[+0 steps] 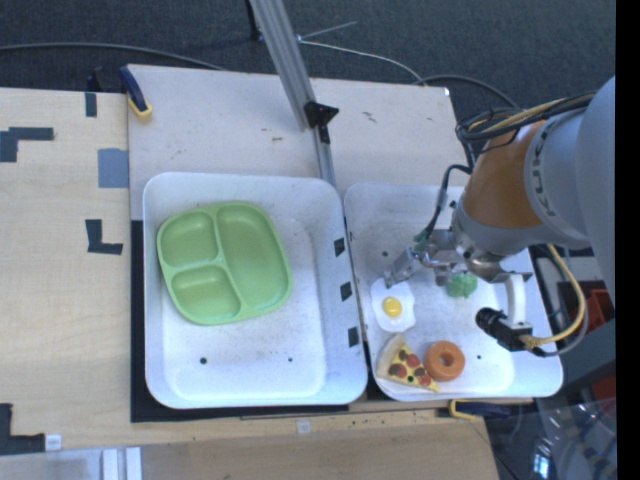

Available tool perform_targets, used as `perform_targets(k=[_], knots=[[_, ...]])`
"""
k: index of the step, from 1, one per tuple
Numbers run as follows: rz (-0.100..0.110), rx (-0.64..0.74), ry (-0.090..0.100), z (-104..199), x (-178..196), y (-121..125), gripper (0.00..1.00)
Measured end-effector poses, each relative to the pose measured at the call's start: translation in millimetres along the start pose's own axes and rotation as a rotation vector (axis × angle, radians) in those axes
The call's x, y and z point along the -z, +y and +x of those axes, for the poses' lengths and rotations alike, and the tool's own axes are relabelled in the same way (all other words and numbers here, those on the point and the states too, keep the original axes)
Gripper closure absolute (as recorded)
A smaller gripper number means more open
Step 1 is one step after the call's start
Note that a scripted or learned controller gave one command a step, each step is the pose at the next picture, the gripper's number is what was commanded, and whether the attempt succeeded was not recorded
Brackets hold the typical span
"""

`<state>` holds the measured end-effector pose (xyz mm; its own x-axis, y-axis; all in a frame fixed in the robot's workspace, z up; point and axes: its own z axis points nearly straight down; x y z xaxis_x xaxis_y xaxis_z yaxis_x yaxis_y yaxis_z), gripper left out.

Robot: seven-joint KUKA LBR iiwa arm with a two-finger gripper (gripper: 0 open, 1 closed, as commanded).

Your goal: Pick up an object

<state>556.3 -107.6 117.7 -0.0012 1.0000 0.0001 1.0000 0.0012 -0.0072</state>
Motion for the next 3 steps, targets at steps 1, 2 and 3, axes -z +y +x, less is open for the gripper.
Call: perform_targets(k=[1, 2, 3], knots=[[-0.007, -0.001, 0.0, 0.3, -28.4, 0.7, 0.0], [-0.007, 0.002, 0.002, 1.6, -17.6, 0.9, 1.0], [-0.008, 0.0, 0.0, 5.1, 28.3, -6.6, 1.0]])
